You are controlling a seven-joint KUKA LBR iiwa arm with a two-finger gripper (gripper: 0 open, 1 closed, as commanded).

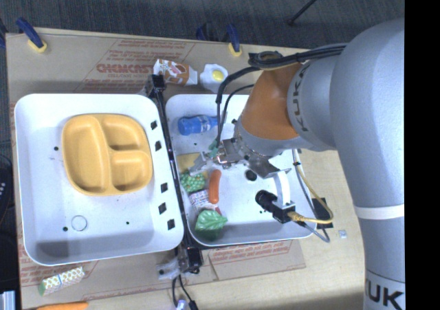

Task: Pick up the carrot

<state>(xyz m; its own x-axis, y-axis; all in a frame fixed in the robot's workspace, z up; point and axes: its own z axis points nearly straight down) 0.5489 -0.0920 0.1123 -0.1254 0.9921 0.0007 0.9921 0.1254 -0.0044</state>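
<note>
Arm (344,95) looms nearest, over right bin (240,229). Jaws (221,154) hang just above carrot (214,186); cannot tell whether apart or together. Carrot lies beside peas (192,181), above lettuce (210,221). Likely light, stiff, smooth: grip mid-length, across its width.

Both bins (41,233) look like smooth white plastic with a slight sheen; the yellow tray (106,152) is matt plastic; my arm (357,95) is satiny grey with a glossy orange band (271,106); the bench (130,61) cover looks like plain printed cardboard; the carrot (214,187) looks smooth, plasticky.
</note>
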